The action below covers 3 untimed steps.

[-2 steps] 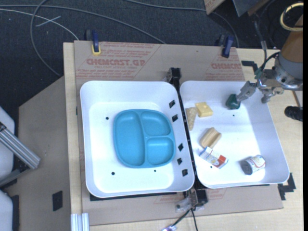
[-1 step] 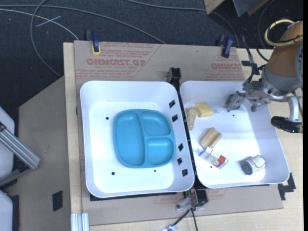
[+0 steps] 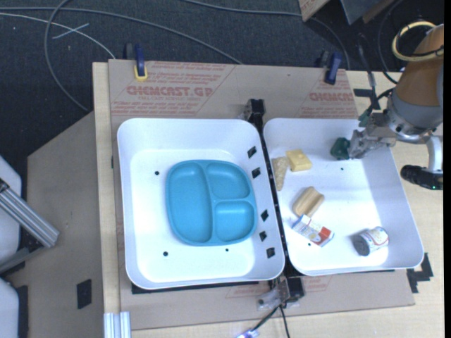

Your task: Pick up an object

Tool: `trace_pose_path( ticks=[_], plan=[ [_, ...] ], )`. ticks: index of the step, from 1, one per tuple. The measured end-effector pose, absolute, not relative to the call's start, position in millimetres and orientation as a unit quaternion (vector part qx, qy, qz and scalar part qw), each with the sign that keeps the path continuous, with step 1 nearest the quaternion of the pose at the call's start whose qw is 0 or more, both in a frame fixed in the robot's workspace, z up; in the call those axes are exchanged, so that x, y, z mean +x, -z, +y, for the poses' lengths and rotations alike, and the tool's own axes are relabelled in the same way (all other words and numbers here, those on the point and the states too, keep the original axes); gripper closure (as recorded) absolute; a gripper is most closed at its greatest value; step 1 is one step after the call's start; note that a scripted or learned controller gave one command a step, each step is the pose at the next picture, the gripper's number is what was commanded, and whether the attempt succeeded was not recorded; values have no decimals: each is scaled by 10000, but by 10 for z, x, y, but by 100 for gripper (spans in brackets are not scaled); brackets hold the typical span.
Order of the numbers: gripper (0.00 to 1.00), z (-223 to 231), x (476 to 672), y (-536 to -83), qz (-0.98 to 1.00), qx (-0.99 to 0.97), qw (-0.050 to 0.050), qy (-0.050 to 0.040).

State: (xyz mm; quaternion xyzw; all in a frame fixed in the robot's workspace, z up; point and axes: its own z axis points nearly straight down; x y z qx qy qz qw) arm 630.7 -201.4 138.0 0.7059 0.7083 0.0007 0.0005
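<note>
So in the camera view we had the two white bins side by side on the bench. The left bin [image 3: 134,210] carried a blue divided plate [image 3: 211,201], sitting pretty much in the middle of it.

The right bin [image 3: 394,210] had all the small stuff. Near its far left corner there was a yellow block [image 3: 299,161], with a pale tan sponge-like piece [image 3: 280,172] just beside it against the left wall. Around the middle lay a tan bread-roll-looking thing [image 3: 308,201], tilted, and right by it toward the near edge a small red and white carton [image 3: 312,231]. Over toward the near right corner we saw a little grey can [image 3: 371,240] on its side.

The arm [image 3: 419,83] came in over the far right corner of the right bin, and the gripper [image 3: 358,145] sat low at the far edge there. A small dark green object [image 3: 341,148] was right against the fingertips on their left side. Honestly we couldn't tell whether the fingers were apart or together, or if the green thing was actually between them, too small and dark at that spot.
</note>
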Motion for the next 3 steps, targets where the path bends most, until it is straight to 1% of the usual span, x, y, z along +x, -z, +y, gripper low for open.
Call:
trace_pose_path(
  ticks=[1, 2, 3],
  plan=[
    [100, -2076, 6283, -2010, 7071, 7071, 37, -17],
    [100, -2078, 6293, -2235, 7075, 7067, 18, -10],
    [100, -1591, 6099, -2153, 7084, 7058, -24, 1]
  ],
)
